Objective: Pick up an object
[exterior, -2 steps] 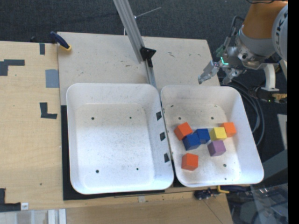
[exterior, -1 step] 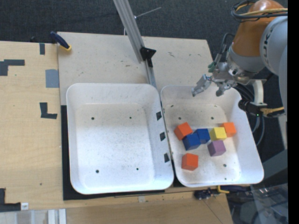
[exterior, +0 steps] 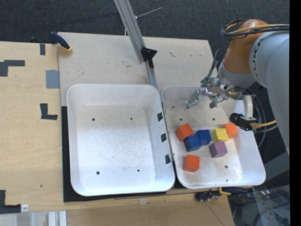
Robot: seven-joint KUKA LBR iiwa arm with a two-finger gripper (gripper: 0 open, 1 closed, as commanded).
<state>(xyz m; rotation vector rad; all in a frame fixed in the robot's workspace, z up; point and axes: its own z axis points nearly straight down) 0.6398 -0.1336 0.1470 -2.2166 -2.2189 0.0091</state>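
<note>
Several small blocks lie in the right bin [exterior: 244, 173]: an orange block [exterior: 184, 131], two blue blocks [exterior: 193, 142] [exterior: 204, 136] touching each other, a yellow block [exterior: 219, 134], a purple block [exterior: 217, 149], a small orange block [exterior: 231, 129] by the right wall, and an orange-red block [exterior: 191, 163] nearer the front. My gripper [exterior: 202, 101] hangs over the far part of this bin, above and behind the blocks. Its two fingers are spread apart, with nothing between them.
The left bin [exterior: 75, 126] stands beside the right one. A slanted metal rail [exterior: 134, 29] runs from the top down to the gap between the bins. A blue-and-yellow tool [exterior: 61, 41] lies on the bench at the far left.
</note>
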